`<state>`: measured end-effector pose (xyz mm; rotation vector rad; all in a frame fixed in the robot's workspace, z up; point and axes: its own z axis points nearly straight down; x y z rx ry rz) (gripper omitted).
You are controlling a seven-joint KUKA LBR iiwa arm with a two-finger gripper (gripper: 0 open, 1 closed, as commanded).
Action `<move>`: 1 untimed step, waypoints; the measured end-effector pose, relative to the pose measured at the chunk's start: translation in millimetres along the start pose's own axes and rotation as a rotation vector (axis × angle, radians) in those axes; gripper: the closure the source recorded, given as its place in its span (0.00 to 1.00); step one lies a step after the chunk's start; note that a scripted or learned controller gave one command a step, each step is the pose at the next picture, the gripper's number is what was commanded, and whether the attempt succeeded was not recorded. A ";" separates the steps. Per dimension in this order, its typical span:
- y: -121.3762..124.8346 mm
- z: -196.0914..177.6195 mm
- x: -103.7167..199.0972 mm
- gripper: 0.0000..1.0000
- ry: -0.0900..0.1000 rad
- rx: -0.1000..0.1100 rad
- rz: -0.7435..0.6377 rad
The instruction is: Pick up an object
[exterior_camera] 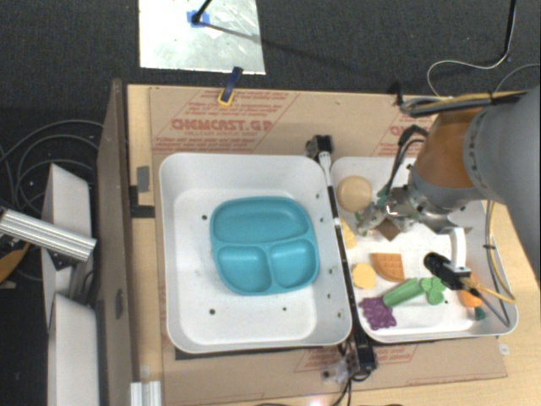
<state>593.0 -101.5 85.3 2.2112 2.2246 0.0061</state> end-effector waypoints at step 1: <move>-1.7 -10.1 -0.5 1.00 0.001 0.003 0.002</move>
